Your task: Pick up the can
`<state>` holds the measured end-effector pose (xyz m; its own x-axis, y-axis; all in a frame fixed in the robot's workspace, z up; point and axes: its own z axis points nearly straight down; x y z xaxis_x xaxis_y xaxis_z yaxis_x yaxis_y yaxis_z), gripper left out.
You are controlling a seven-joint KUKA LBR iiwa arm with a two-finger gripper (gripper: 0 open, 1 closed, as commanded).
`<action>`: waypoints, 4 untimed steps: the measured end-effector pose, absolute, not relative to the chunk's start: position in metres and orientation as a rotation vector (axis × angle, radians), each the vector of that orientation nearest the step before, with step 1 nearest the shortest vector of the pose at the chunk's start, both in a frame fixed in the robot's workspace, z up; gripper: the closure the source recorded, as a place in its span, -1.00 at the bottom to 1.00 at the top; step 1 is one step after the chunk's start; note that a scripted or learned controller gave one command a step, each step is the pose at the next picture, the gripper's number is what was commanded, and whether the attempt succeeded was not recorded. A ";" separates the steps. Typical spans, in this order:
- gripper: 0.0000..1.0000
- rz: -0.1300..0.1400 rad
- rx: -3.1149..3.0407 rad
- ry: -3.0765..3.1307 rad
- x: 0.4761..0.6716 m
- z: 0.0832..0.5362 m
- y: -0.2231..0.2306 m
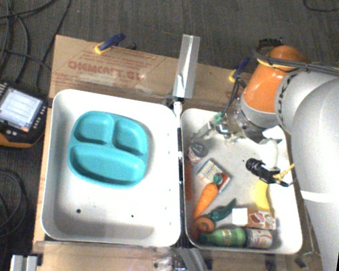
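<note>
A small grey can stands upright near the back left of the right bin, seen from above by its round top. My gripper hangs just behind and to the right of it, under the orange wrist band, close to the bin's back wall. Nothing shows between the gripper and the can, and they look slightly apart. The gripper's tips are blurred against the white bin.
The right bin also holds a small carton, a carrot, a green bottle, a teal piece, a yellow banana and a labelled box. A teal divided plate lies in the left bin.
</note>
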<state>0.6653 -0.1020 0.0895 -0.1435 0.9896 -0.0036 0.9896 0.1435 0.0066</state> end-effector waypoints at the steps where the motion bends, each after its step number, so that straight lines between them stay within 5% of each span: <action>1: -1.00 0.016 2.282 2.147 0.626 0.090 -0.099; 2: -1.00 0.006 2.051 2.365 0.602 0.090 -0.196; 3: -1.00 0.005 2.150 2.310 0.671 0.091 -0.206; 4: -1.00 0.006 2.140 2.328 0.672 0.091 -0.209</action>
